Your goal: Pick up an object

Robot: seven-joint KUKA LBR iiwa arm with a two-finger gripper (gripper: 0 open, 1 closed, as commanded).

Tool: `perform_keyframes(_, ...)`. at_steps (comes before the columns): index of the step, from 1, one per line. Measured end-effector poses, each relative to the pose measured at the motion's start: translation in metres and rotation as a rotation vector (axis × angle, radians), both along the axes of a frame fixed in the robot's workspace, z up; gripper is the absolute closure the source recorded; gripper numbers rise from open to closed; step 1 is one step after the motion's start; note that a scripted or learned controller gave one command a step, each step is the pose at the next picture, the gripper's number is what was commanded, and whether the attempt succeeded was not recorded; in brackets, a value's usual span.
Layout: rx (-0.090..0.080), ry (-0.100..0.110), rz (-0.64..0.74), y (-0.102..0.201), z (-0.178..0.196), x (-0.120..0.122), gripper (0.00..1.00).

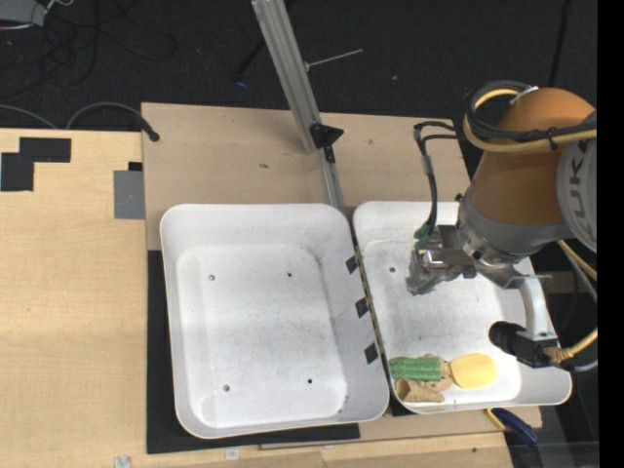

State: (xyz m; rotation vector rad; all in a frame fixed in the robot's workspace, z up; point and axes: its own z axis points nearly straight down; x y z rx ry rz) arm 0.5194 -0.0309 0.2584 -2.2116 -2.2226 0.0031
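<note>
— What's biggest on the bench?

— The left bin [258,315], a shallow white tray with rounded corners and a speckled floor. The right bin [444,305], much the same, sits against it, black clips along the shared rim.

— And the arm?

— The grey arm [531,178] with its glossy orange band covers the right bin's far right corner. Its metal gripper [426,273] hangs over the bin's middle; I cannot tell how its fingers stand, and nothing shows between them.

— The objects?

— Along the right bin's near edge: a ribbed green piece [415,367], a rounded yellow one [474,370] beside it, and a tan lump [424,389] touching the green.
</note>
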Motion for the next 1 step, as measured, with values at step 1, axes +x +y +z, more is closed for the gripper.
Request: perform_keyframes(1, -0.002, -0.002, -0.001, 0.0476, 0.0003, 0.0101, 1.00)
